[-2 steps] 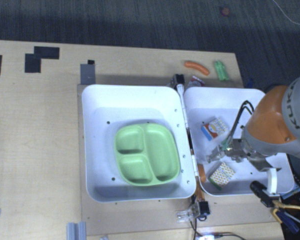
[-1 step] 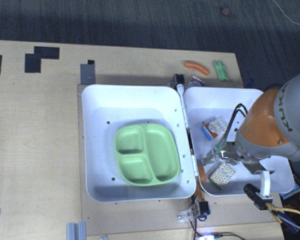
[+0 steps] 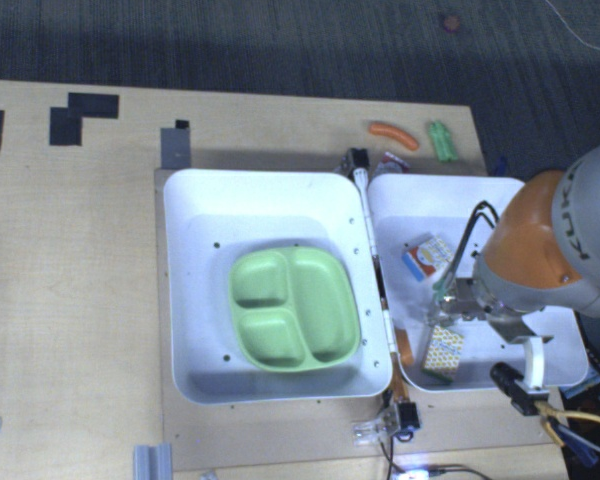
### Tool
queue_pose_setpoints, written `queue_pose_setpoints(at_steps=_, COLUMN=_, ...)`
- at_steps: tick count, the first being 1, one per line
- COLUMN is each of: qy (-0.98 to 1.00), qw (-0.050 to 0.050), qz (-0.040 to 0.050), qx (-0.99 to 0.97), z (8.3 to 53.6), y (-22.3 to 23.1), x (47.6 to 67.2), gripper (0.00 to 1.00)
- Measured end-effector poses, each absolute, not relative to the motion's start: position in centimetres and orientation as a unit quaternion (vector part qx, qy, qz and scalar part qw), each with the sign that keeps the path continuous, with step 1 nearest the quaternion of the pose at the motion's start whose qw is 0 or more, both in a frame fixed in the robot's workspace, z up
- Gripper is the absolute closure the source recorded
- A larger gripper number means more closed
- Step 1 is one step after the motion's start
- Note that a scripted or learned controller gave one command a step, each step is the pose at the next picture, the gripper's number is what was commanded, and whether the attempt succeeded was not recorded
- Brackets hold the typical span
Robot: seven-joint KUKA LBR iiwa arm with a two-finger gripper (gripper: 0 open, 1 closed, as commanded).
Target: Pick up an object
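Hidden: the arm (image 3: 555,243), grey with an orange band, enters from the right edge of the frame and covers much of the right half of the right bin (image 3: 420,193); whatever lies under it cannot be seen.
Gripper: the gripper (image 3: 448,313) hangs low in the right bin, at the lower centre-right of the frame; its tips are dark and blurred against the arm's underside.
Fingers: I cannot tell how far apart they stand, nor whether anything sits between them.
Patterned packet: a small flat packet (image 3: 444,348) with a yellow and white speckled print lies at the lower left of the right bin, just below the gripper; whether they touch is unclear.
Blue and white item: a small box-like item (image 3: 425,256) with blue, white and a red-orange patch lies at the upper left of the right bin, near the gripper; its print is too small to read.
Orange sliver: a thin orange thing (image 3: 404,346) shows at the right bin's lower left wall, mostly cut off by the rim.
Left bin: the left bin (image 3: 195,268) holds a pale green divided tray (image 3: 293,308) with three compartments, lying flat at centre.
Bench top: an orange sausage-shaped thing (image 3: 393,135) and a green thing (image 3: 440,140) lie beyond the right bin, at upper centre-right.
Foreground: cables and a white and black part (image 3: 525,373) cross the lower right corner, partly cut off.
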State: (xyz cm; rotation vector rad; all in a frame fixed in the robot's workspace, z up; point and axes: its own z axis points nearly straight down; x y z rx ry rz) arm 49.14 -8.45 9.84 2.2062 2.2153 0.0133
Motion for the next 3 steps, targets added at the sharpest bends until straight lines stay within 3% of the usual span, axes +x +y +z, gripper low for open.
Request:
queue_pose_setpoints(at_steps=1, qy=0.709, qw=0.005, qz=0.0022, qx=0.705, z=8.7, y=-15.7, x=59.4, gripper=1.00)
queue_pose_setpoints(at_steps=2, qy=0.709, qw=0.004, qz=0.0020, qx=0.705, z=19.4, y=-20.7, x=63.7, gripper=1.00)
queue_pose_setpoints(at_steps=3, qy=0.709, qw=0.002, qz=0.0010, qx=0.705, z=19.2, y=-20.6, x=63.6, gripper=0.00)
